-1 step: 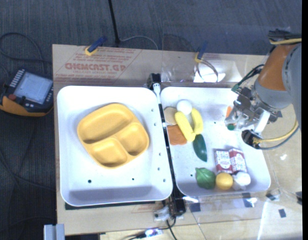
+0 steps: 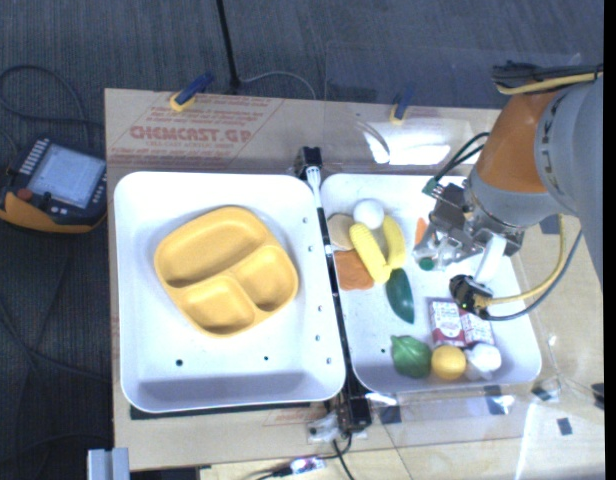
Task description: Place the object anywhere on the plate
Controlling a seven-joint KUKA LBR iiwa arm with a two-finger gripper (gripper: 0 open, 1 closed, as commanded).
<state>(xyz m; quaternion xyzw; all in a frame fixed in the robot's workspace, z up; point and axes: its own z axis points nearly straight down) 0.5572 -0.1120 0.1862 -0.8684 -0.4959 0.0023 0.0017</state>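
Hovering over the right bin (image 2: 528, 353), my gripper (image 2: 438, 253) hangs near its upper right; I cannot tell how it is set. Just left of it lie a yellow banana (image 2: 369, 253), a white egg (image 2: 368, 212) and a green pepper (image 2: 399, 295). The yellow plate (image 2: 226, 268) sits in the left bin (image 2: 148, 368), well apart.

Arm (image 2: 548, 148) cut off at right edge; end effector (image 2: 436, 253) grip unclear.

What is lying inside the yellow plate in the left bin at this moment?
The yellow plate shows three bare compartments with nothing lying in them. The toy foods, such as the banana, lie in the right bin. The plate covers the bin floor beneath it.
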